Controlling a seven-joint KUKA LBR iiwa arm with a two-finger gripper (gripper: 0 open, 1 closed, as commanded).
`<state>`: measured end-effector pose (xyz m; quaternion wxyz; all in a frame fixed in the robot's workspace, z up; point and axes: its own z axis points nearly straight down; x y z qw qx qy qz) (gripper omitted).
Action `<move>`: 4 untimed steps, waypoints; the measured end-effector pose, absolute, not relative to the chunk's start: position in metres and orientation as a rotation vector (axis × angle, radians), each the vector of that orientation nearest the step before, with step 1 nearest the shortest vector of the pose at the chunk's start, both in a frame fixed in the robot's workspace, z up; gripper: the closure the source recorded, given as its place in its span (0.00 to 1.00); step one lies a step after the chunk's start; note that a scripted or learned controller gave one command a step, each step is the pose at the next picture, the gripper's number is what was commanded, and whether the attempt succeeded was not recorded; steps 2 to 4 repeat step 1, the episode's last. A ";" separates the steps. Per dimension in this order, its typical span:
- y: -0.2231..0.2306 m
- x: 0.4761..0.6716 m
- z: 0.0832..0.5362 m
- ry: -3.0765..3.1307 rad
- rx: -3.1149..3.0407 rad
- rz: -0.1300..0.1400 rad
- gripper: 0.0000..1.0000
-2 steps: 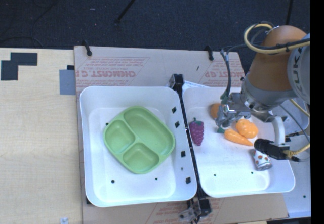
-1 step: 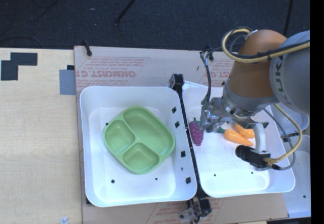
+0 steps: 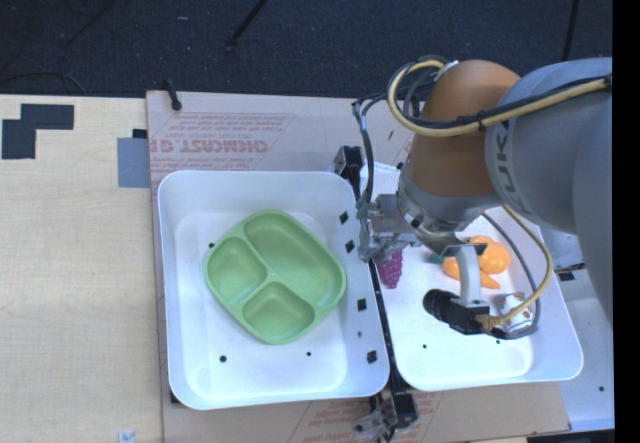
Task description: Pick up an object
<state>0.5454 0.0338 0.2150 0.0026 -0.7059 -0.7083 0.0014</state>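
Observation:
My gripper [image 3: 385, 249] hangs over the left side of the right bin [image 3: 450, 366], close to the wall between the two bins. A small purple bunch, like toy grapes [image 3: 389, 271], sits directly below the gripper's tip, touching or nearly touching it. Whether it is gripped or lying on the bin floor is unclear. An orange and yellow toy [image 3: 486, 259] lies to the right of it, partly hidden by the arm's wrist.
The left bin [image 3: 190, 351] holds a green divided plate [image 3: 275, 274] near its middle. The arm's bulky grey and orange body [image 3: 470, 141] covers the back of the right bin. A cardboard sheet [image 3: 230, 136] lies under both bins.

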 end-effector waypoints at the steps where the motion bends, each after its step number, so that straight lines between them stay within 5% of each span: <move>1: 0.082 0.529 0.219 -2.222 -2.213 0.005 1.00; 4: 0.082 0.529 0.219 -2.222 -2.213 0.005 1.00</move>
